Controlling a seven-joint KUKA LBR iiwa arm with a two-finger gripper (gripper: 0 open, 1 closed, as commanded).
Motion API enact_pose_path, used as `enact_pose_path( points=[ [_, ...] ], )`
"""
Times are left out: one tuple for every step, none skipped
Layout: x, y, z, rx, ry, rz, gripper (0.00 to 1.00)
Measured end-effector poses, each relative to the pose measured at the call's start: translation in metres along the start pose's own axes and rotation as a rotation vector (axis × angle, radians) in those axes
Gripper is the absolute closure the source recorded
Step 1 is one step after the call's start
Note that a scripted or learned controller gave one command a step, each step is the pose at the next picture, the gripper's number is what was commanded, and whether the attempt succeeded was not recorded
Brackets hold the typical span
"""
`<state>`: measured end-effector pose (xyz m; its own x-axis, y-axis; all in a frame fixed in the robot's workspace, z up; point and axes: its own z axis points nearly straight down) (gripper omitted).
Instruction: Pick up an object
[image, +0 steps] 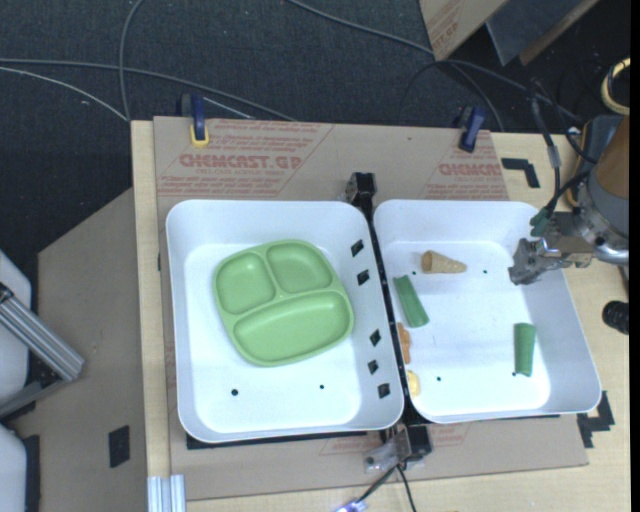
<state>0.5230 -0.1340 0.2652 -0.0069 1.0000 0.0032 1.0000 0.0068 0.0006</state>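
The claw (527, 264) hovers at the right bin's (480, 404) far right edge, and I cannot tell how it is set, so a descent here may strike the rim or close on nothing. The nearest object, a short green stick (524, 349), lies near the right wall and looks smooth and rounded, so it may roll away.
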Motion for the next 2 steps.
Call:
enact_pose_path(
  points=[
    [0.048, 0.004, 0.014, 0.003, 0.000, 0.001, 1.00],
    [0.101, 0.010, 0.008, -0.001, -0.001, 0.000, 1.00]
  ],
)
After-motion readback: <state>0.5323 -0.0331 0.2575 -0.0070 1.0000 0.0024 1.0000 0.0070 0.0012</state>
